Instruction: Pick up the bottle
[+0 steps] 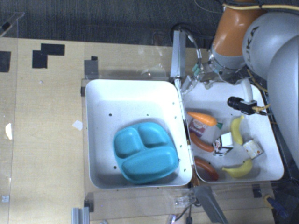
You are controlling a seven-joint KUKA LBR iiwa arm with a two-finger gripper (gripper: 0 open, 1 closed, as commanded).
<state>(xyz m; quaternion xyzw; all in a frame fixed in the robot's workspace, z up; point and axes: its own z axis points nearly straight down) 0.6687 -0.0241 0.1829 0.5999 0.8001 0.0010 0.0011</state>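
Observation:
A small clear bottle (198, 127) with a purplish label lies in the right bin (275, 164), close to its left wall. An orange carrot (202, 118) rests just over its upper end. My gripper (195, 76) hangs over the far left corner of the right bin, well up-view of the bottle and apart from it. Nothing shows in its grasp. The orange-banded wrist (236, 24) rises behind it.
The right bin also holds two yellow bananas (237, 129) (239, 169), two reddish sausages (202, 143) (206, 168) and two small white boxes (226, 142) (252, 148). A blue divided tray (145, 152) lies in the left bin (100, 125). A black fitting with a yellow cable (243, 105) juts over the right bin.

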